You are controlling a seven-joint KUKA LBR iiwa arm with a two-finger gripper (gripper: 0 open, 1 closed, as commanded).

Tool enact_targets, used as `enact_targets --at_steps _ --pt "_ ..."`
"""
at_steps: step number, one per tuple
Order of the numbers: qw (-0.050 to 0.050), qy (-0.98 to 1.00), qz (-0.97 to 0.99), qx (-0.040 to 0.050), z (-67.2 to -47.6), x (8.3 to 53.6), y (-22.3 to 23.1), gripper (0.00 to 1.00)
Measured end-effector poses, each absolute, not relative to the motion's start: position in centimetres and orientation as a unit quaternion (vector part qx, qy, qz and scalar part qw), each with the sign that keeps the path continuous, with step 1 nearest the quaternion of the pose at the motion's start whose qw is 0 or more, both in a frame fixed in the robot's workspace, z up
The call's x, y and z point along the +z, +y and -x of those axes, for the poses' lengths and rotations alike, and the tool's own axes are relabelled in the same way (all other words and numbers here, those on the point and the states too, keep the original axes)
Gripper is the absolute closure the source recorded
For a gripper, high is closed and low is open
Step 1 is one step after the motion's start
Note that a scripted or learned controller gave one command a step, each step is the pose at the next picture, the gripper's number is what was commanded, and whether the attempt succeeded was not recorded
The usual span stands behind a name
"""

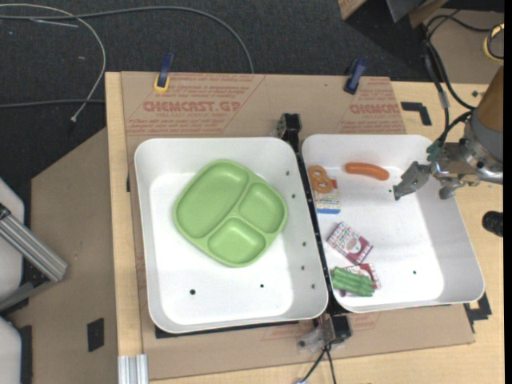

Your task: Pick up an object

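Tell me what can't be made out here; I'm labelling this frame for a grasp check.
- Gripper, camera view: small and dark, finger state unclear.
- Arm: cut off by the right edge.
- Small packet and green item in the right bin: too small to identify.

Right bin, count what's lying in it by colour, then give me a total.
Orange: 2, a sausage and a pretzel
Blue and white: 1, a small packet
Pink: 1, a wrapper
Green: 1, a bundle
Total: 5
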State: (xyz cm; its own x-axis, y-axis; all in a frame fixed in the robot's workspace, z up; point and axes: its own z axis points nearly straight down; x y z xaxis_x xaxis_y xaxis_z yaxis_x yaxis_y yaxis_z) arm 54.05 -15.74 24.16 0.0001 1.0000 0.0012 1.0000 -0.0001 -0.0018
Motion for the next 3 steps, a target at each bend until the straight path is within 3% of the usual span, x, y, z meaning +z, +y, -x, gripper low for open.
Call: enact_targets --at_steps 1,3 --pt "0.001 -0.707 0.707 0.0000 -54.1 24.2 -15.7 0.00" --pt "0.003 -0.707 0.707 0.0011 -54.5 12.4 -14.5 0.00"
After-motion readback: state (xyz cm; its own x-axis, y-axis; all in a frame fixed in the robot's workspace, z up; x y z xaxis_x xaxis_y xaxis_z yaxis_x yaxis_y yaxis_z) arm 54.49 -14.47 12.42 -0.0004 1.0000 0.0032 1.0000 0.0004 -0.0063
